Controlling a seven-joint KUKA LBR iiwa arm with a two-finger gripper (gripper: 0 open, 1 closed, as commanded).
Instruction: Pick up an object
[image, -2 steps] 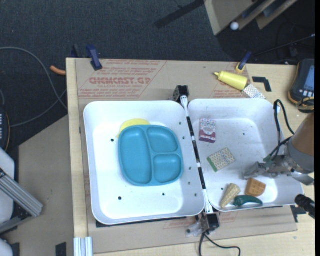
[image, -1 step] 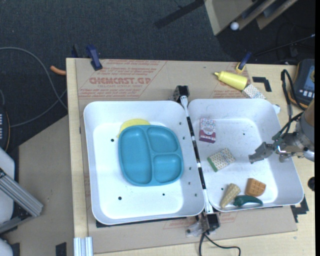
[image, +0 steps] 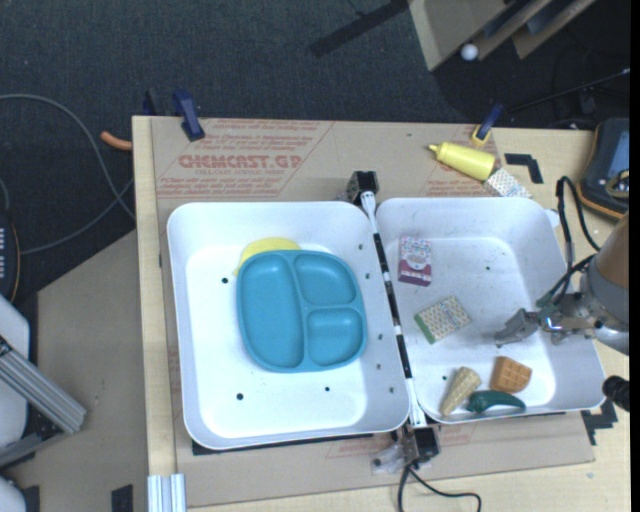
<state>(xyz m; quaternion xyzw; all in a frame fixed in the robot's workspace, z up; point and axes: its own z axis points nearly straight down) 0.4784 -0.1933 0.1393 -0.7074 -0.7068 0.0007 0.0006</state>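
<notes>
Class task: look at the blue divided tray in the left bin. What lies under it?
A yellow object peeks from under the blue tray's far edge. The tray covers the rest, so its shape is hidden.

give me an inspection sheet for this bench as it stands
surface: brown board bearing left bin and right bin side by side
job's things: right bin holds pink packet, patterned pouch, cone, waffle piece, teal item; left bin holds blue divided tray over a yellow object
clutter: yellow bottle on the board behind the right bin
grippers: gripper low inside the right bin, nothing seen between its fingers
cables: black cable on the floor at left
surroundings: dark carpet
</notes>
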